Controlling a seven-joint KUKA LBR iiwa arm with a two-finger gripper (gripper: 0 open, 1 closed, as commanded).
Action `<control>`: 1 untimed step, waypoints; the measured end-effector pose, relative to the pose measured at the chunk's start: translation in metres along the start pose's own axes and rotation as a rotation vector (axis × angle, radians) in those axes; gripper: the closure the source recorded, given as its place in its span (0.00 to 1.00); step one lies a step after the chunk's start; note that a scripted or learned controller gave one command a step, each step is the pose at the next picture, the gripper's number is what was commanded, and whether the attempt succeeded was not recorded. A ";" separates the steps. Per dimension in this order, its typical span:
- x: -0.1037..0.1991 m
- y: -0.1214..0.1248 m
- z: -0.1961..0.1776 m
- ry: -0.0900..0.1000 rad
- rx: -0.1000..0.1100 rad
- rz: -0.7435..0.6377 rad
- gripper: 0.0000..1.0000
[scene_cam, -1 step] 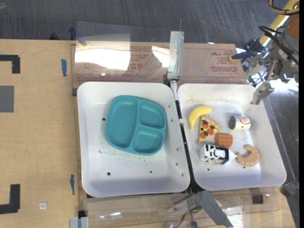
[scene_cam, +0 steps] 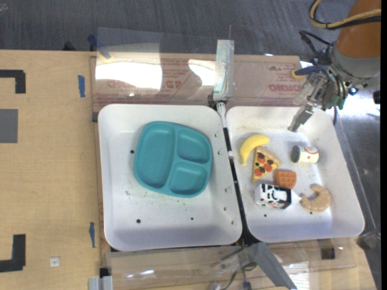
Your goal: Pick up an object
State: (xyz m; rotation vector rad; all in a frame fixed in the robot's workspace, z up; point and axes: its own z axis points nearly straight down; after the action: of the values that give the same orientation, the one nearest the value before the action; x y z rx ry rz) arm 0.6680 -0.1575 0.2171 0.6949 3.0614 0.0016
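we hover our gripper (scene_cam: pixel 300 121), holding nothing we can see, its opening unreadable, above the right shallow white bin's (scene_cam: pixel 347 180) far edge, and judge we must next descend onto the nearby small white cup (scene_cam: pixel 308 154).

Two bins sit side by side on the bench. The left bin (scene_cam: pixel 115 222) holds a divided tray (scene_cam: pixel 172 158) near its middle. The right bin (scene_cam: pixel 344 216) holds six things: a banana (scene_cam: pixel 251 145) toward its left, a pizza slice (scene_cam: pixel 264 164) just below the banana, a cup (scene_cam: pixel 306 154) to the right, a biscuit (scene_cam: pixel 285 178) between them and lower, a carton (scene_cam: pixel 273 196) at the near left, and a croissant (scene_cam: pixel 317 199) at the near right. The gripper (scene_cam: pixel 300 118) hangs over the bin's far right corner.
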 end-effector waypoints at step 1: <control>0.045 0.007 0.117 -0.010 -0.003 0.213 0.00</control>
State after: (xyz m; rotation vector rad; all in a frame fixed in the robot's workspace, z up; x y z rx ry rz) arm 0.6304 -0.1312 0.0999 1.0133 2.9602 0.0030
